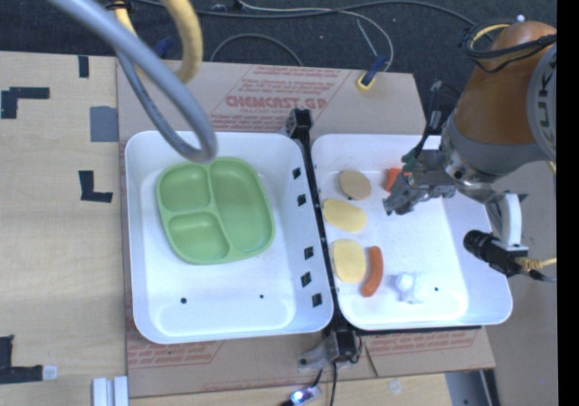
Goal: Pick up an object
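- Dark carpet filled the top of the frame, with black cables trailing across it; below lay a pale wooden bench (pixel 54 241) marked with black tape pieces.
- A sheet of brown cardboard (pixel 271 97) lay under the bins, printed in red with what looked like "CHEMCAST GP"; the smaller lines beneath were too blurred to read.
- The left bin (pixel 217 309) held a green divided plate (pixel 215 210) with three compartments, sitting in its upper half.
- The right bin (pixel 452 291) held a tan round piece (pixel 355 184) at upper left, a yellow oval piece (pixel 345 214) just below it, another yellow piece (pixel 348 260) lower down, an orange-red sausage (pixel 372 270) just beside that one, and a small white object (pixel 406 286) near the lower middle.
- A small red object (pixel 392 179) lay partly hidden just left of the gripper (pixel 403 199).
- The gripper hung over the upper middle of the right bin, beneath the grey and orange arm (pixel 507 97); whether it was open or gripping anything could not be told.
- A grey hose (pixel 136 61) and a yellow hose (pixel 176 11) crossed the upper left.
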`<state>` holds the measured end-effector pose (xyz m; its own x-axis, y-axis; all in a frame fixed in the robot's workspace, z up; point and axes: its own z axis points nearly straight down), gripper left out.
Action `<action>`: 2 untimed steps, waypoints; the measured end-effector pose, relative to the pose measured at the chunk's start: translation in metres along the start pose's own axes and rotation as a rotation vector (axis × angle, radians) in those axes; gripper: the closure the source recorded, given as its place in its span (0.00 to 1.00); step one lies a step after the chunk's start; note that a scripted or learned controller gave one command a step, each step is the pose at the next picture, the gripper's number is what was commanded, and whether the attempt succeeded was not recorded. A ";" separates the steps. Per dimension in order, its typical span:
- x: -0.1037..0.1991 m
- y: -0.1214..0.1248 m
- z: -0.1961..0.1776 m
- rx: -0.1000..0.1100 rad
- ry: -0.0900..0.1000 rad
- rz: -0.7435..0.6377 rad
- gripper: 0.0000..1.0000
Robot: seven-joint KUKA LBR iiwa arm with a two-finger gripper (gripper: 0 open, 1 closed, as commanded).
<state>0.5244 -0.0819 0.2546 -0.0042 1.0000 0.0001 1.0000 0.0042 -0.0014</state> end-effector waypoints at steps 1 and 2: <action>0.061 -0.002 0.015 0.001 0.001 -0.001 1.00; 0.115 -0.012 0.018 0.001 0.000 -0.001 1.00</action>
<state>0.5119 0.0327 0.2370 -0.0055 1.0000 0.0004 1.0000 0.0055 -0.0028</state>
